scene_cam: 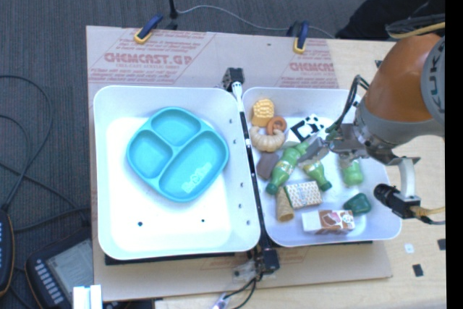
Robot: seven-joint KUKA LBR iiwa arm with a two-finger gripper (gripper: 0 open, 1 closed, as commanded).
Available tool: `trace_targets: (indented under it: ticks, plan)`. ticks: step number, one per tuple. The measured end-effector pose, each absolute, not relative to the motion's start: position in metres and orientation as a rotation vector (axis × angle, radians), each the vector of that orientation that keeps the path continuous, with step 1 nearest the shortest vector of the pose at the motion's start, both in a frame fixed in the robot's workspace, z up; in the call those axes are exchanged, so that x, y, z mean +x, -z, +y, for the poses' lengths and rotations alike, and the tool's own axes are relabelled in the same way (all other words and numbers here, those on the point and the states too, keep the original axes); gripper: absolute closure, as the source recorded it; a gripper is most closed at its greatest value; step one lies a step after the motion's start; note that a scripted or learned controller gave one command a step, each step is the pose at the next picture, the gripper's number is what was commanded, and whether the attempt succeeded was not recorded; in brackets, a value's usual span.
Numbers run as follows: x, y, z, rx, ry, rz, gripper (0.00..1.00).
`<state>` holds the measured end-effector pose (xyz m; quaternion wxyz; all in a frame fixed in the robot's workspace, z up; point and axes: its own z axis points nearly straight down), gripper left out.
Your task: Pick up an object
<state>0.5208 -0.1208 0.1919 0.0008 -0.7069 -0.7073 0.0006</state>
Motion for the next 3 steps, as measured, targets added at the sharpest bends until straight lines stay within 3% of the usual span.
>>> trace_targets:
  ticks: [1,2,3]
  plan:
    - [0.557,-0.088,-0.148,-2.226,0.005,-2.227,0.00]
    - [0.558,-0.099,-0.148,-2.227,0.008,-2.229,1.00]
    - [0.621,-0.191,-0.086,-2.221,0.002,-2.224,1.00]
